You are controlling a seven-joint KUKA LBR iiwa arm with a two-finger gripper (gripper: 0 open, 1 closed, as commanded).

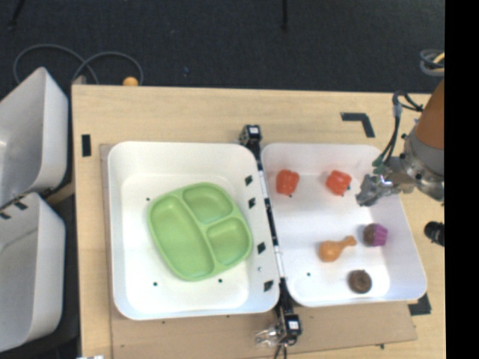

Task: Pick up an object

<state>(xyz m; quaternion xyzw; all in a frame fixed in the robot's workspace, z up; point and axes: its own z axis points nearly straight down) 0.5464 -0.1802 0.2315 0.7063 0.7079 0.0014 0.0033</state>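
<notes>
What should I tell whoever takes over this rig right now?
Gripper: low at the right bin's right side; finger state unclear, nothing seen held.
Right bin: two red pieces, orange piece, purple piece, brown piece, all lying loose.
Left bin: green divided plate.
Done: no pick visible.
Left: grasp and lift one object; the purple piece or the right-hand red one looks nearest.

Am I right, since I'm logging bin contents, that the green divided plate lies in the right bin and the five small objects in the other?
Not quite. The camera view shows the green divided plate in the left bin; the five small objects lie in the right bin.
</notes>
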